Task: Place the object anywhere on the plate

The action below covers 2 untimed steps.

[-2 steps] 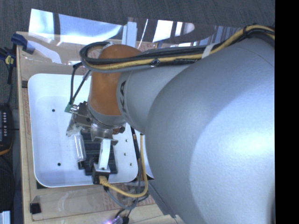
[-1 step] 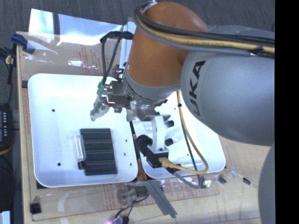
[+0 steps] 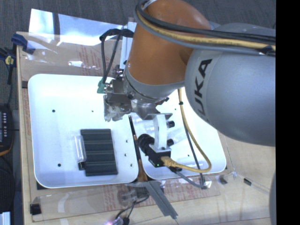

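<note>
The arm, grey with its orange band, loomed closest to the lens and covered much of the right bin. Its gripper hung over the left bin, near that bin's right wall; whether it was spread or pressed together could not be told. A dark ridged block lay flat on the left bin's floor, toward its near edge, with a clear tube just beside the block's left side.
</note>
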Tool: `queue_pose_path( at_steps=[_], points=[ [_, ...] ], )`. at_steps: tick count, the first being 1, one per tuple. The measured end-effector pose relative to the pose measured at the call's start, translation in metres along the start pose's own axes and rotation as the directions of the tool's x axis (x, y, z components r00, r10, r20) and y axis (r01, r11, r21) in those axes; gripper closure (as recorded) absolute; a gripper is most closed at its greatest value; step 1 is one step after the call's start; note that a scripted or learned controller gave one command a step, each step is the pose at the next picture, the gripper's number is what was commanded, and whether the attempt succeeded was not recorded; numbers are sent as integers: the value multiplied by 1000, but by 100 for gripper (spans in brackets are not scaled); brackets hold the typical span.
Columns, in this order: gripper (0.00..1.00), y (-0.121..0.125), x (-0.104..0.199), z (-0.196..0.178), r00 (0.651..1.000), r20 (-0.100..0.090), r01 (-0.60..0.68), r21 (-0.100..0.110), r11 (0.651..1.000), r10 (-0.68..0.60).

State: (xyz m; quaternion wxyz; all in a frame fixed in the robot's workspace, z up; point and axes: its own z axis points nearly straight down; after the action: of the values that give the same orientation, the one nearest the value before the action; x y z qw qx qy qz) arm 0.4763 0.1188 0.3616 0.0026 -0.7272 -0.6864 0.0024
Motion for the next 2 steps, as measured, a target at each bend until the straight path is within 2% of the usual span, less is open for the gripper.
queue_pose_path(
  at_steps=[1, 2],
  points=[
    [100, -3, 40, 105, 987, 3, -163, 0, 987, 163],
    [100, 2, -25, 111, 987, 2, -162, -1, 987, 162]
  ],
)
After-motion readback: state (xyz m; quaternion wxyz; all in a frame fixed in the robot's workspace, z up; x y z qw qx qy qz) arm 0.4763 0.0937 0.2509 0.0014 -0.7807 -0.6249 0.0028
